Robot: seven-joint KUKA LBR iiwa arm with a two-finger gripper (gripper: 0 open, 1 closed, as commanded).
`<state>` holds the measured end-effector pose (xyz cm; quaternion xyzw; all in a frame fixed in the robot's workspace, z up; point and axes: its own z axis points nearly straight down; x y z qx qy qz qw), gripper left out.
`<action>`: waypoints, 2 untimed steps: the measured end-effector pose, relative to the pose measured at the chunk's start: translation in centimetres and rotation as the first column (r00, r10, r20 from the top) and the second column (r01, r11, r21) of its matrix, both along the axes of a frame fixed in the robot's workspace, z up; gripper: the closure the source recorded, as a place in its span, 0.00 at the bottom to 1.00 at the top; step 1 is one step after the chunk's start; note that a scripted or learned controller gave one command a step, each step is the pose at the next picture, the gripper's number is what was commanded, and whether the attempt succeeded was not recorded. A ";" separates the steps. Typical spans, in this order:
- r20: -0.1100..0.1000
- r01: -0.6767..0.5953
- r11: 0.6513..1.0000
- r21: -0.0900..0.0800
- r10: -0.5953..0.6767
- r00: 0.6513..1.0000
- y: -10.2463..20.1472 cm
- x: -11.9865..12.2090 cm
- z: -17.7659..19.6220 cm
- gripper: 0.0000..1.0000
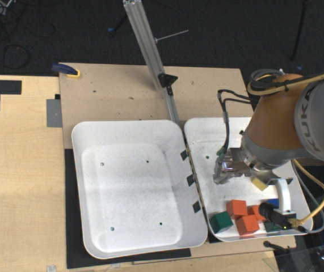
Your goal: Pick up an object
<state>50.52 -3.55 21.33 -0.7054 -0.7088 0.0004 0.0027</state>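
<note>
Claw (226, 170) sits low over the bin on the view's right (207, 135), above bare white floor just inside the divider wall it shares with the other bin (127, 180). Can't tell how far the claw is open from this angle: the metal tip reads as one shiny lump. No object is visible at it, so I treat it as carrying nothing. All the candidates are in that same right-side bin, bunched at its near corner: an orange block (238, 207), a second orange block (248, 225) touching or just beside it, and a green block (221, 221) next to the divider wall. A yellow piece (258, 183) peeks out from under the wrist, mostly hidden, so I skip it. Key relation: the cluster lies toward the bottom of the view from the claw, near but apart. The first orange block is the closest, slightly to the arm's (275, 129) side, and the green one is almost straight below the claw in view. The blocks look stubby, with no real long axis, and their faces are skewed to the bin walls. My call: shift toward the near edge, then descend. The first orange block is the better pick. The green one hugs the wall, and the orange pair is tight, so there is a risk of nudging the neighbour.
</note>
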 end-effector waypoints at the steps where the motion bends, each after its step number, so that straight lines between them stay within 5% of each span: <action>1: 0.000 -0.001 1.000 -0.001 0.001 1.000 5.6 0.5 -0.4 1.00; 2: 0.002 -0.001 1.000 -0.001 0.001 1.000 11.0 0.3 1.3 1.00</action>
